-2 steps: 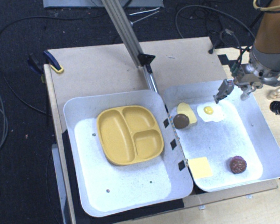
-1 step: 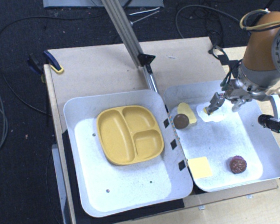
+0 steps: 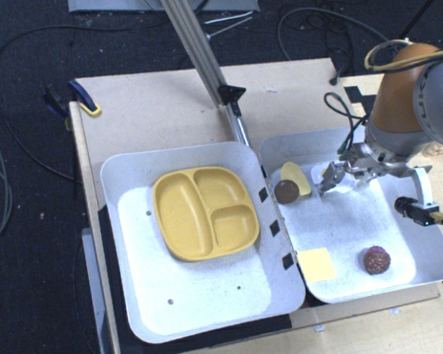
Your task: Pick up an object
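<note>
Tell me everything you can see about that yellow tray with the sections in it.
The yellow divided plate looks like smooth, matte plastic, squarish with rounded corners and a raised rim. Low ridges split it into three compartments: one long one along its left side and two smaller ones on its right. Nothing lies in any of them. It sits flat and slightly rotated in the upper middle of the left white bin, resting on that bin's floor, with nothing else touching it.

On the table (image 3: 157, 108), two bins sit side by side. The left bin (image 3: 141, 302) holds a divided plate (image 3: 207, 212) toward 12 o'clock. In the right bin (image 3: 432, 258), a roll (image 3: 290, 184) lies at 10 o'clock, a flat square (image 3: 315, 264) at 7, a ball (image 3: 376, 260) at 5. The claw (image 3: 330, 180) hangs just at 3 o'clock of the roll.
</note>
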{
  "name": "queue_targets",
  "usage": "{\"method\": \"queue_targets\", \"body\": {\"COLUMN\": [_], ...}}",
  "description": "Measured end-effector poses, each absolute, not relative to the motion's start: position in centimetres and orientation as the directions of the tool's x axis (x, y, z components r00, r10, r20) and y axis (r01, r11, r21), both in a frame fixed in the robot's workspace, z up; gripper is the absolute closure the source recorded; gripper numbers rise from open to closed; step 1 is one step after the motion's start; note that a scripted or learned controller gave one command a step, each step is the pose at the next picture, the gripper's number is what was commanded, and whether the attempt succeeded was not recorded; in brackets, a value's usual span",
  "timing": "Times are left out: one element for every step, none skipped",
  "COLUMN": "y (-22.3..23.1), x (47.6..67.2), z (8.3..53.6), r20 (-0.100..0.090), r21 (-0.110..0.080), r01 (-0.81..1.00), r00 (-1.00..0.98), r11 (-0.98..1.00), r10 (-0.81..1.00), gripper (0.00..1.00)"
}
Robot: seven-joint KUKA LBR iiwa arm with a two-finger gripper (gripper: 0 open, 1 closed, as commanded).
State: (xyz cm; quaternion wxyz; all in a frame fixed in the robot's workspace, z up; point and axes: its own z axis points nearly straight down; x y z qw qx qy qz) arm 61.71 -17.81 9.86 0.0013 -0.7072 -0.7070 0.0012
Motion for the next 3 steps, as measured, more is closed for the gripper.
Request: {"method": "queue_targets", "body": {"y": [-17.8, -17.4, -18.0], "x": [61.9, 61.6, 62.4], "z": [11.2, 15.6, 20.4], "r20": [-0.002, -0.001, -0.002], "r21": [0.002, 0.004, 0.007], "r01": [1.0, 1.0, 1.0], "r00": [0.0, -0.002, -0.002], "r11": [0.0, 0.002, 0.002], "r10": [1.0, 1.0, 1.0], "gripper": [1.0, 1.0, 1.0]}}
